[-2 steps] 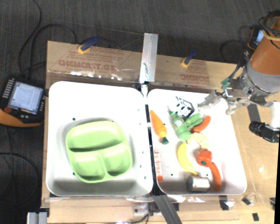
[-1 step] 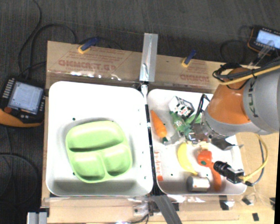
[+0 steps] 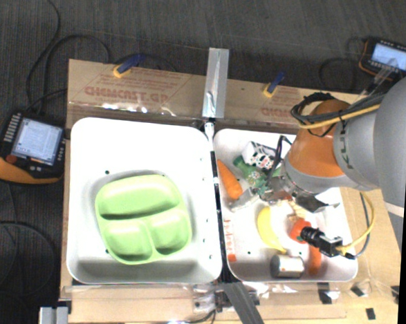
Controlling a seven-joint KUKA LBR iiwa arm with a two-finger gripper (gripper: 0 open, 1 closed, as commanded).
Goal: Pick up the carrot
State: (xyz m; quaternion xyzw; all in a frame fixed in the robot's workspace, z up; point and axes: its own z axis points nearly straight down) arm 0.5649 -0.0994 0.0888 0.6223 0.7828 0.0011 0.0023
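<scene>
Carrot [image 3: 229, 180] lies in right bin [image 3: 334, 274], against its left wall, long axis slanted. Tool [image 3: 251, 193] sits just beside carrot's lower end; cannot tell how the tool is set. Banana [image 3: 270, 228] nearby. Advice: centre over carrot's middle, grip across its narrow width, stay off the wall, lift straight.
</scene>
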